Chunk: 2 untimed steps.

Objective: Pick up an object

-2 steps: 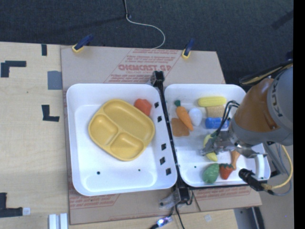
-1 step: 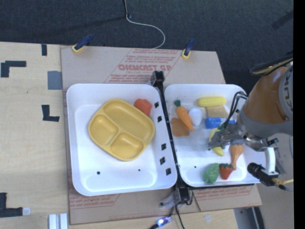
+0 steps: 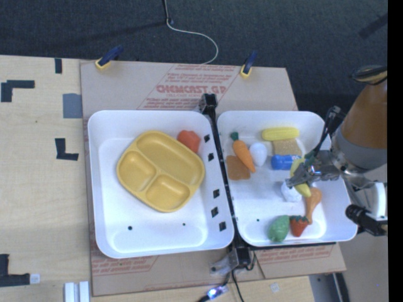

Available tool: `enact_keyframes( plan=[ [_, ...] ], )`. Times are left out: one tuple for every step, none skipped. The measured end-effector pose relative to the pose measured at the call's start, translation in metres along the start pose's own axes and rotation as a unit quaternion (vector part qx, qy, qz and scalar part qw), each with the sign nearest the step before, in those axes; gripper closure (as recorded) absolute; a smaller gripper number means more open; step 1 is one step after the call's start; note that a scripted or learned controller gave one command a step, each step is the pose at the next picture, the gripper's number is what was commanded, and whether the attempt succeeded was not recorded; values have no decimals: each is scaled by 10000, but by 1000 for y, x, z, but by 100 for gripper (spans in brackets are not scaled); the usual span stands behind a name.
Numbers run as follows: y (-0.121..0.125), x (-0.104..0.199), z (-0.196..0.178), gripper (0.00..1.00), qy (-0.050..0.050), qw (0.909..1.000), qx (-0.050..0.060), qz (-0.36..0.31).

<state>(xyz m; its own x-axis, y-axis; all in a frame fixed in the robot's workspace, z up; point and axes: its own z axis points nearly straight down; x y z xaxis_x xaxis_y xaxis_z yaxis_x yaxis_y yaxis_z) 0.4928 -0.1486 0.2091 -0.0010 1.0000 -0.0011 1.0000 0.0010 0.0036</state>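
Nearest to us, along the lower edge, we are seeing the front wall of the left bin [image 3: 157,247], and beside it the right bin [image 3: 252,234] where all the small food pieces are lying loose. A green piece [image 3: 278,228] and a red one [image 3: 298,225] are sitting at that bin's near wall, close together. Farther back a carrot [image 3: 244,155], a white lump [image 3: 258,151], a blue block [image 3: 283,162], a tan slab [image 3: 286,146] and a corn cob [image 3: 280,133] are clustering, likely tipped in as pick targets.

The gripper [image 3: 301,180] is reaching in from the right and hanging over the bin's right side, just above a yellow piece [image 3: 303,189] and an orange drumstick shape [image 3: 313,200]. We are judging one of these to be the object aimed at. We cannot tell whether the claw is wide or narrow, nor whether anything is sitting between its tips.

In the left bin a yellow divided plate [image 3: 160,170] is resting tilted, with a red piece [image 3: 189,139] touching its far edge, probably waiting as a place to set things.

Both bins are standing on a cardboard sheet [image 3: 189,83] clipped at its far corners, on a pale wooden bench [image 3: 38,187]; dark carpet [image 3: 75,11] is stretching beyond.
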Motion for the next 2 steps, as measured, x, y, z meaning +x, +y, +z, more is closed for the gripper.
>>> enact_keyframes(
  plan=[
    [0, 1, -16, 100, 8, 10000, 17, -5],
    [50, 29, -22, 100, 10, 10000, 12, -25]
  ],
)
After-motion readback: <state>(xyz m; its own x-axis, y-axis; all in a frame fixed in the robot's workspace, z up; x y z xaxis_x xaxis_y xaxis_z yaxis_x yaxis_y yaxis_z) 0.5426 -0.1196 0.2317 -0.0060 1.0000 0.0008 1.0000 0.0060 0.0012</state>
